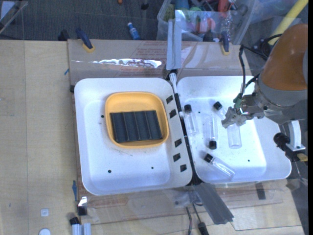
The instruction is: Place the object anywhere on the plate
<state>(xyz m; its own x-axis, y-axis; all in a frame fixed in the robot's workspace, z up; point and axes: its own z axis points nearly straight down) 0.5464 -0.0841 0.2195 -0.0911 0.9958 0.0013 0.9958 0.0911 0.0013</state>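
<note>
Gripper [234,117] hovers over the right bin [254,173], finger state unclear. Four clear vials [218,165] lie inside that bin. One yellow plate [136,101] sits left of it.

The arm [288,58] ran off the frame's right edge, its base cut from sight. A clear bin of bright odds and ends [215,9] was cropped by the top edge, its contents too jumbled to name. Small items at the lower left [78,224] were cut by the bottom edge.
</note>
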